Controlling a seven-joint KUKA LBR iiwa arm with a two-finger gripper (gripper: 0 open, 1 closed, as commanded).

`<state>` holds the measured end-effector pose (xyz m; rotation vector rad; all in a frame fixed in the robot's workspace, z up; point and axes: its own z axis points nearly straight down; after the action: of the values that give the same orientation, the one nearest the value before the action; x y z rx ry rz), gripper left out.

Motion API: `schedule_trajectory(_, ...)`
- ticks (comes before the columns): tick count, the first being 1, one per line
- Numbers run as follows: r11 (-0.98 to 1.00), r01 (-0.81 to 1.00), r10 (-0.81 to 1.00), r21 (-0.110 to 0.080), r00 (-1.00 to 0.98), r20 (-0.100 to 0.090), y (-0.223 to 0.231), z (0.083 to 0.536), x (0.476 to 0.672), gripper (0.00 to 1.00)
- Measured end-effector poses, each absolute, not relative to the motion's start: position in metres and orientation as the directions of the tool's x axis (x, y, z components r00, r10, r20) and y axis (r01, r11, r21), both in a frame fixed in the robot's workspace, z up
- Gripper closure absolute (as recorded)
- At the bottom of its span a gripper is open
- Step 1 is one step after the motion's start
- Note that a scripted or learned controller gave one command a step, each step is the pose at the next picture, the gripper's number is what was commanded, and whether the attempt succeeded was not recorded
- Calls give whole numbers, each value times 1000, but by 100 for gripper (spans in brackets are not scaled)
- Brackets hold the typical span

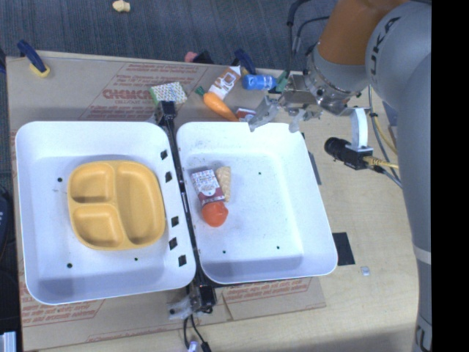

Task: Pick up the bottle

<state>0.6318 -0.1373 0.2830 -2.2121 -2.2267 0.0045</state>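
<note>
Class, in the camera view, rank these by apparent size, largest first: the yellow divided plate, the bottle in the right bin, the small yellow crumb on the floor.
1. Yellow divided plate
2. Bottle
3. Yellow crumb

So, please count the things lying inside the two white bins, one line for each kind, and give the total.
Yellow divided plate, in the left bin: 1
Bottle with red label and orange cap, in the right bin: 1
Total: 2
</note>
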Motion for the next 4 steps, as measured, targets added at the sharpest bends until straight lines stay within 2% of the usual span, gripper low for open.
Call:
schedule_trajectory(1,12,1000,1000,-6,-12,0,-137,293,632,100)
schedule_trajectory(2,65,998,998,-3,-65,-1,-174,315,579,100)
schedule_trajectory(3,96,995,995,-3,-96,0,-200,299,536,100)
schedule_trajectory(4,-75,997,997,-5,75,1,-211,283,480,100)
